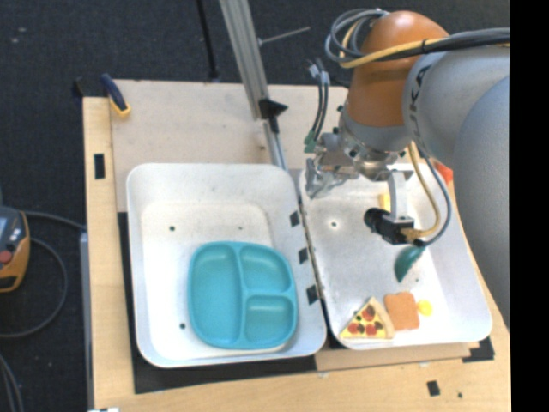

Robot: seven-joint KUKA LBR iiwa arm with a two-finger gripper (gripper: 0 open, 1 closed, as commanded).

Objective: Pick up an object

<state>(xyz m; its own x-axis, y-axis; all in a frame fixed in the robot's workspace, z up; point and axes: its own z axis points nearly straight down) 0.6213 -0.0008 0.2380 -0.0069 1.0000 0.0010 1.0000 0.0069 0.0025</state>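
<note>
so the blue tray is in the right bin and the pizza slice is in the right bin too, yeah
Not quite. The camera view shows the blue tray lying in the left bin, not the right one. The pizza slice is indeed in the right bin, at its near edge beside an orange block.

- My arm point(463, 93) comes in from the right, orange band up top, wrist bent down.
- My gripper point(322, 174) hangs low, pts toward the left.
</note>
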